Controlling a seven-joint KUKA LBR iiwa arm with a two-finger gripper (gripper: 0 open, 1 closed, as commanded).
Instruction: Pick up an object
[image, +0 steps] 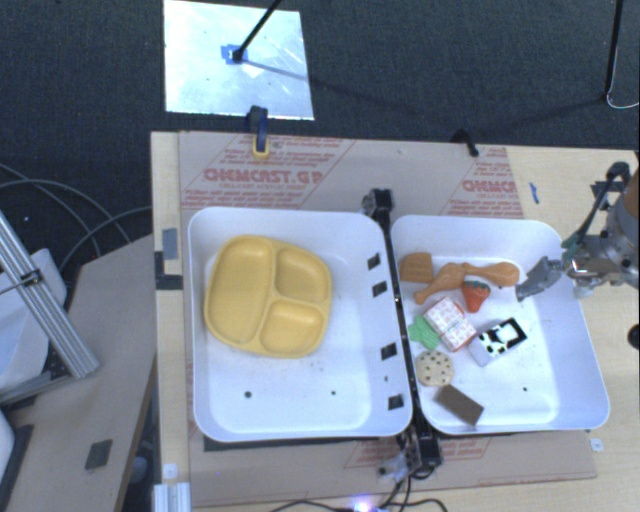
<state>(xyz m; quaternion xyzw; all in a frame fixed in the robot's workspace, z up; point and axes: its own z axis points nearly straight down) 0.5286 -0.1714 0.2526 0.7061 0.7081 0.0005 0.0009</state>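
Gripper sits at the right bin's right rim, can't tell if it's apart or together. Toys piled in that bin's left half, w/ the orange carrot nearest, lying just left of the tool; chicken leg stretches left-right behind it. Yellow tray in the left bin, well apart.
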